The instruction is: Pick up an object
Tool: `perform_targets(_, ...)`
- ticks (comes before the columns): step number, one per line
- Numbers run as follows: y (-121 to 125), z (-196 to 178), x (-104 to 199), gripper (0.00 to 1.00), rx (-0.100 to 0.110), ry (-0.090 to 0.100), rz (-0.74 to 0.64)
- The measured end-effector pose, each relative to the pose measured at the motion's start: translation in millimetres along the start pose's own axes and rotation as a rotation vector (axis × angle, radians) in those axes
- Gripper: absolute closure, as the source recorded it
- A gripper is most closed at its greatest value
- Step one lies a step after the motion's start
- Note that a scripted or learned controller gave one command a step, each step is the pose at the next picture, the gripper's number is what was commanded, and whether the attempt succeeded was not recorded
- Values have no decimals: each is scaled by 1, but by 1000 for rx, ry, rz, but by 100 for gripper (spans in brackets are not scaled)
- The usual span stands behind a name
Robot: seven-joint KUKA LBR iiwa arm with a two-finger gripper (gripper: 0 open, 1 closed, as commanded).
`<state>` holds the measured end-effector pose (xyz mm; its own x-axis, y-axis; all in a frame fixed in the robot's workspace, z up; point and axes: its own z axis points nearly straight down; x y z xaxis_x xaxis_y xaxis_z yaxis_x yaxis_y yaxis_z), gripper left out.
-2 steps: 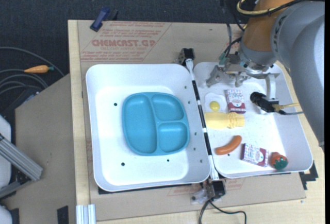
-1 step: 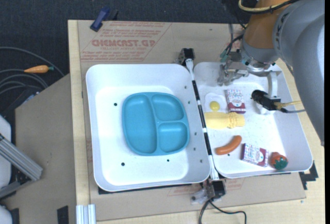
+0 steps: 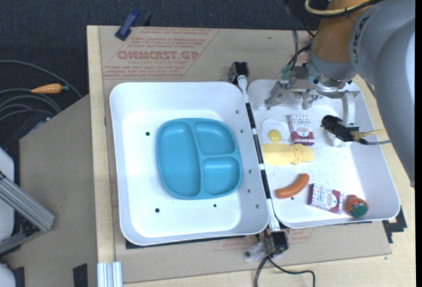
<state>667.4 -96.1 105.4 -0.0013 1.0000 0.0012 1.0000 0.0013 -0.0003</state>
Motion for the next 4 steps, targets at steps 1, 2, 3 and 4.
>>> perform_targets(1, 1, -10, 0, 100, -2, 0, 0)
perform_targets(2, 0, -10, 0, 0, -2, 0, 0)
perform_targets(3, -2, 21, -2, 0, 3, -1, 2)
perform_targets(4, -1, 10, -1, 100, 1, -1, 1)
